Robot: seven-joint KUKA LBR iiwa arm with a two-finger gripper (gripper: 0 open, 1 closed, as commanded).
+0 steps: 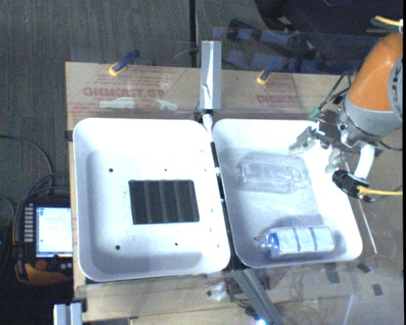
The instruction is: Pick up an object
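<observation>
Clear plastic bottle (272,173) lies flat mid right bin (224,181), blue-capped white-labelled bottle (299,241) near its front wall; gripper (323,141), fingers spread and holding nothing, hovers at the rear corner, presumably poised to descend.

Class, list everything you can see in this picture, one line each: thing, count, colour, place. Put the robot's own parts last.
Bins: 2, white; left bin, right bin, side by side on the bench.
Grate: 1, black, ridged; middle of left bin floor.
Clear bottle: 1, transparent; lying in right bin, upper middle.
Labelled bottle: 1, blue and white; lying in right bin, near front.
Clamps: 2, blue-yellow; bench's far edge.
Handheld screen: 1, grey-orange; floor, left.
Arm: 1, grey with orange band; right.
Gripper: 1; above right bin's far right corner.
</observation>
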